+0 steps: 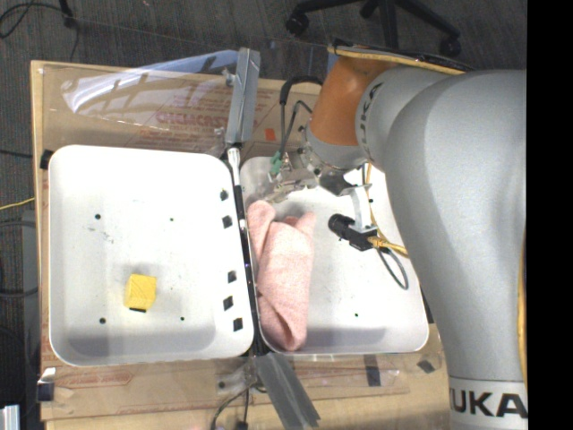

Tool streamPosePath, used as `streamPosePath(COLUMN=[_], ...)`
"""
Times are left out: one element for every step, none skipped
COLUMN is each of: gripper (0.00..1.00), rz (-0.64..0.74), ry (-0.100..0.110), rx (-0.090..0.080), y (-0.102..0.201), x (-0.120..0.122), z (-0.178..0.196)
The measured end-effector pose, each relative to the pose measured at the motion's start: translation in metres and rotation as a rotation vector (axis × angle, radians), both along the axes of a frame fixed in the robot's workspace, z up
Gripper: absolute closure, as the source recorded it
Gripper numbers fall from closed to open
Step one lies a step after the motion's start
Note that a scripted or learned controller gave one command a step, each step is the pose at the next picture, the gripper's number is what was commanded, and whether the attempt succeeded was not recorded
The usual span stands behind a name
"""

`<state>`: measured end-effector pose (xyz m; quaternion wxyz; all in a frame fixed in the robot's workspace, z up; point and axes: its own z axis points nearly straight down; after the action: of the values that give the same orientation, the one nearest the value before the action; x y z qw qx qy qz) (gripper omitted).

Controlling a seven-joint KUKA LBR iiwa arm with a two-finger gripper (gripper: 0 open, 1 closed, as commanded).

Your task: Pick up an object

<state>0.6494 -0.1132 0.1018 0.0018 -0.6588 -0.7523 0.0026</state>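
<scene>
A pink folded cloth (283, 272) lies along the left side of the right bin (394, 325), from its upper left down toward the front wall. A small yellow block (141, 292) rests in the left bin (81, 177), toward its front left. My gripper (285, 179) hangs at the back left corner of the right bin, just above the top end of the pink cloth. The wrist hides the fingertips.
The grey arm with its orange band (345, 106) covers the right half of the right bin. A clear plastic sheet (152, 97) lies on the bench behind the left bin. A metal divider (240, 106) runs between the bins.
</scene>
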Motion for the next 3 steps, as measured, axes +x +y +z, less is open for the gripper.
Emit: streamPosePath(gripper=[0.00, 0.00, 0.00], rz=[0.000, -0.025, -0.036], ry=[0.000, -0.001, -0.002], rx=[0.000, 0.002, 0.001], y=[0.000, -0.066, -0.034], x=[0.000, -0.025, -0.040], z=[0.000, 0.005, 0.003])
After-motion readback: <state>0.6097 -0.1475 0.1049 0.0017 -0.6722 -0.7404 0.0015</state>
